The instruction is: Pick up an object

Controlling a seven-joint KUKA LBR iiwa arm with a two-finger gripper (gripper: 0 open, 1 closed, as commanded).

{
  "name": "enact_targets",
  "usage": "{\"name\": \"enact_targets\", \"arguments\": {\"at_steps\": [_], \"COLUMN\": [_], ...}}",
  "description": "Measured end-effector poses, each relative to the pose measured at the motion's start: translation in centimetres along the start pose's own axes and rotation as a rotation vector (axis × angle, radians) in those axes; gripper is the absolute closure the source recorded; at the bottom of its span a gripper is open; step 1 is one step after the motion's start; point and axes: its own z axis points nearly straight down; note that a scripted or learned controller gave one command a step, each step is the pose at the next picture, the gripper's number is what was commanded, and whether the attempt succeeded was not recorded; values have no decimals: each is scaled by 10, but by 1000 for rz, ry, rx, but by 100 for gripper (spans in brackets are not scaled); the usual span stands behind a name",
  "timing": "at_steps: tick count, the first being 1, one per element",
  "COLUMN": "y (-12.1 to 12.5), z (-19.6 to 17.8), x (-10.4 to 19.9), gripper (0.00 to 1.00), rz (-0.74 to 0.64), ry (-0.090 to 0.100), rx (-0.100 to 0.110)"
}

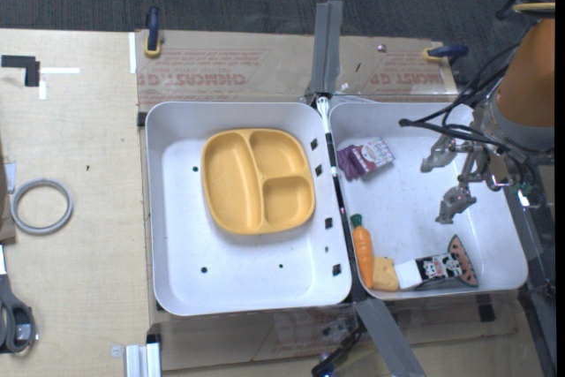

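The right bin [415, 124] holds a purple and white packet [365, 159] at its back left. Along its front lie a toy carrot [361, 248], a yellow chunk [385, 273] and a black and white patterned card [446, 265]. My gripper [444, 183] hangs over the right part of this bin, fingers spread open with nothing between them. It is above and right of the card, well away from the packet. The left bin [168, 216] carries a yellow divided plate [259, 180].
A grey roll of tape [38, 206] and scissors [15, 322] lie on the wooden bench left of the bins. A grey metal divider [327, 49] runs between the bins at the back. Cables trail from the arm at the right.
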Motion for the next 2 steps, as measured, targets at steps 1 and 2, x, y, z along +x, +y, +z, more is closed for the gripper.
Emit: {"name": "enact_targets", "arguments": {"at_steps": [1, 2], "y": [51, 15], "z": [95, 106], "x": [-15, -77], "gripper": [0, 0], "rz": [275, 267], "ry": [2, -1], "rx": [0, 1]}}
